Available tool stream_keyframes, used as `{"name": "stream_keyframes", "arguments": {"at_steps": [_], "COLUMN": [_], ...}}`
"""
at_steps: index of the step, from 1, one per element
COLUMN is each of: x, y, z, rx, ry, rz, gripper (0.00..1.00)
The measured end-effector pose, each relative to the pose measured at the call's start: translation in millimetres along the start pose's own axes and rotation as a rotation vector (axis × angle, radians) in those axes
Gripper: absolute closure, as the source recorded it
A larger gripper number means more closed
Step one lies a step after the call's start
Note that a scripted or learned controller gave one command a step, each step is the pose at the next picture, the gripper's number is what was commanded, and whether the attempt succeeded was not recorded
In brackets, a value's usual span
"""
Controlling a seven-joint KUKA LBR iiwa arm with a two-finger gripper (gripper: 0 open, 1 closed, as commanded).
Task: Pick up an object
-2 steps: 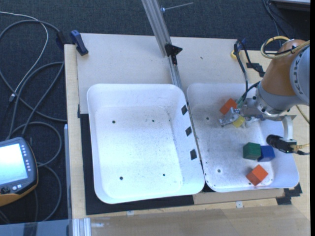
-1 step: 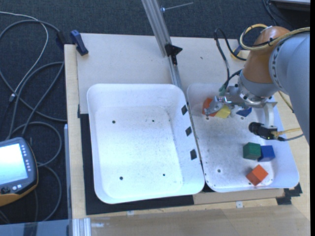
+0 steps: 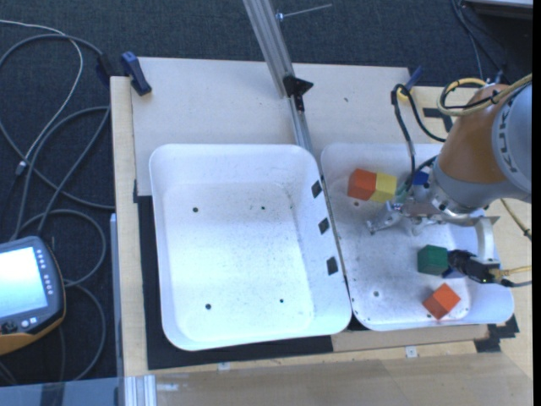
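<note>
Four blocks, all in the right bin (image 3: 382,271); the left bin (image 3: 237,252) is listed for location only.

1. Red-orange block (image 3: 362,184): against the bin's far edge, touching the yellow block (image 3: 385,187) on its right side.
2. Yellow block: same far edge, between the red-orange block and the arm's wrist.
3. Green block (image 3: 433,260): toward the bin's right edge, roughly midway along it, standing apart from the others.
4. Orange block (image 3: 442,300): near corner on the right, turned at a slant to the bin walls, close to the rim.

Gripper (image 3: 385,222): low over the bin floor, just on the near side of the red-orange and yellow pair, reaching in from the right edge. Nothing is seen in its grasp; whether it is parted or closed cannot be told at this slant.

Step in hand, as judged: closing in on a first object, none yet lifted.

Handling notes:
- The touching pair is nearest but awkward; a grasp there should straddle one block across its free faces, or both may be shoved against the far wall.
- The green block looks the cleaner choice, with clearance on every side.
- The orange block needs the wrist turned to match its slant.
- Descend squarely, close fully, then lift straight up.
</note>
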State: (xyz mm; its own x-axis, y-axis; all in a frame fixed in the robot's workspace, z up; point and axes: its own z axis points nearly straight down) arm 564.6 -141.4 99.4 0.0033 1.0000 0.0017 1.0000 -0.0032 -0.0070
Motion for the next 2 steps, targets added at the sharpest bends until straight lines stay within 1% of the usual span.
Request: {"name": "stream_keyframes", "arguments": {"at_steps": [1,2], "x": [23,61], "y": [-19,53], "z": [0,-1], "rx": [-0.003,-0.014], "ry": [0.001,-0.001], "rz": [-0.004,-0.010], "gripper": [0.00,0.00]}}
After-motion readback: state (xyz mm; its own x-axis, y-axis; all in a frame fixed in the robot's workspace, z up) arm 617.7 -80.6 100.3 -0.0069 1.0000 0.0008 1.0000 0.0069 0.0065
